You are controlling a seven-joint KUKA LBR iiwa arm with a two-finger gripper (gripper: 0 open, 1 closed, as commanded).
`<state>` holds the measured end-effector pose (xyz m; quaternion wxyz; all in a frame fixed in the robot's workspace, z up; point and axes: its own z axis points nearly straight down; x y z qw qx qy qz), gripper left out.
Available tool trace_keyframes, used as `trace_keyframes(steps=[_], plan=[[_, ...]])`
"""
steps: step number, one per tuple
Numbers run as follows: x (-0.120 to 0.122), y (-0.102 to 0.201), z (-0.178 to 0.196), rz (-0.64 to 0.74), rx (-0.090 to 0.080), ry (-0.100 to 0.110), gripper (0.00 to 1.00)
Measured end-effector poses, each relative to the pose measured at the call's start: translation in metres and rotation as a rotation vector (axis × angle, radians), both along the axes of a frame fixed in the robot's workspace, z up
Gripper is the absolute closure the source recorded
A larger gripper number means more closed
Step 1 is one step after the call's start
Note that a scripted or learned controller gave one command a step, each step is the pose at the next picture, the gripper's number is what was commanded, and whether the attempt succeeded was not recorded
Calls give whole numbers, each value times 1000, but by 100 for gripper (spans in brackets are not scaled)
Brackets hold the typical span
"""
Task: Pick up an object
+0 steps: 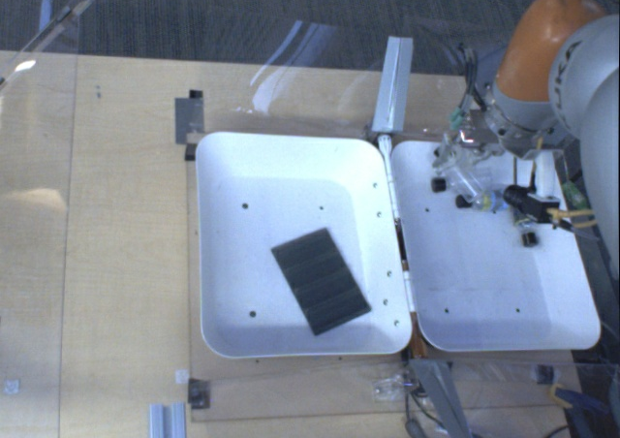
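Observation:
A dark grey ribbed rectangular pad point(321, 279) lies flat and turned at an angle in the lower middle of the left bin point(242, 174). My gripper point(468, 177) hangs over the back left part of the right bin point(504, 315), far from the pad, below the orange band on the wrist point(535, 44). Cables and small dark parts of the tool crowd around it, and I see nothing held in it.
An upright metal bracket point(392, 87) stands behind the gap between the two bins. A black clamp point(191, 116) sits at the left bin's back left corner. The wooden bench point(97, 233) stretches out to the left.

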<state>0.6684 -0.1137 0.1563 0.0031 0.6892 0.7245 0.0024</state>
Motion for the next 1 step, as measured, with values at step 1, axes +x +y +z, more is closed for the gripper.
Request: trace_keyframes(steps=[1], plan=[[2,31,59,-103,1,1,100]])
